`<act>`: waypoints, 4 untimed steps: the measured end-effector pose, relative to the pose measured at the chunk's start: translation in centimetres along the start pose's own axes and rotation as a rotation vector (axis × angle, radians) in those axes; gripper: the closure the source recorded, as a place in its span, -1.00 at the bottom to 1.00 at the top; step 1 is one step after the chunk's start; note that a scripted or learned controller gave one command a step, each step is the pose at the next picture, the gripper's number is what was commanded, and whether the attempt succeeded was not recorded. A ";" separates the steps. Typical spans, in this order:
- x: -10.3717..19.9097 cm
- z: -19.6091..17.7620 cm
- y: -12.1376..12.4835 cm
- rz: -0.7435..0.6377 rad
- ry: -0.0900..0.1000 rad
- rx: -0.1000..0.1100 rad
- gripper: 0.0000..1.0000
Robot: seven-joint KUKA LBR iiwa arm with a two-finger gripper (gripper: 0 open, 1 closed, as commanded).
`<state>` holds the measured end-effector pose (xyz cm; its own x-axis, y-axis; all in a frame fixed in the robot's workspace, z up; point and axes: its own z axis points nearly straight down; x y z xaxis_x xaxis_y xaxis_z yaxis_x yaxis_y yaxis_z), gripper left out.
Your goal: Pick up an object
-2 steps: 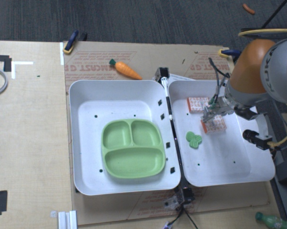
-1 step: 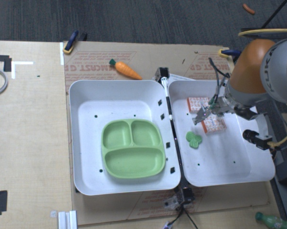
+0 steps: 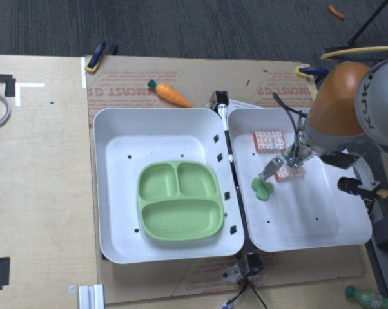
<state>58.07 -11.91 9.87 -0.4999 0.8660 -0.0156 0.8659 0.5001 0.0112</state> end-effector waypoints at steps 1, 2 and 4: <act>0.3 0.6 3.1 -0.064 0.014 0.009 -1.00; 0.2 -0.4 3.2 -0.062 0.012 0.007 1.00; 8.5 -11.9 0.9 0.001 0.014 0.010 -1.00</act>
